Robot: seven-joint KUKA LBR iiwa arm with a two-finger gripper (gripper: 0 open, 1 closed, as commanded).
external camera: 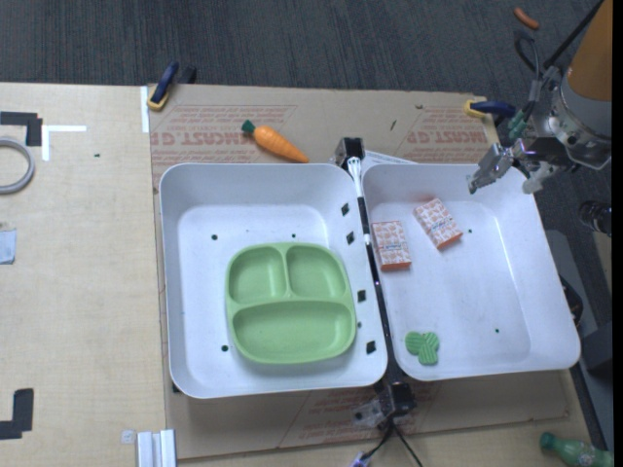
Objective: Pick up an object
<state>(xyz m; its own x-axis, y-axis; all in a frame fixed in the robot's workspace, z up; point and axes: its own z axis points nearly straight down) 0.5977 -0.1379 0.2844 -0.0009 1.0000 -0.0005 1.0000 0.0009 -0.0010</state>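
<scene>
The arm [587, 76] comes in from the right at the far corner of the bench, its orange band high up and the grey wrist angled down and to the left; the gripper [508, 168] hangs over the far right rim of the right bin [545, 261], its two fingers spread apart with nothing between them. Inside that bin, two small red-and-white packets sit toward the far left: one packet [390, 244] lies close to the dividing wall, the other packet [437, 223] is just to its right and a little farther back, tilted; both lie well apart from the gripper. A small green piece [423, 347] rests near the bin's near left corner. The left bin [195, 261] holds a green divided plate [289, 304] lying flat in its middle. Beyond the bins, on the cardboard sheet [321, 125], a toy carrot [274, 141] lies at a slant; a blue and yellow clamp [163, 85] sits at the sheet's far left corner.
</scene>
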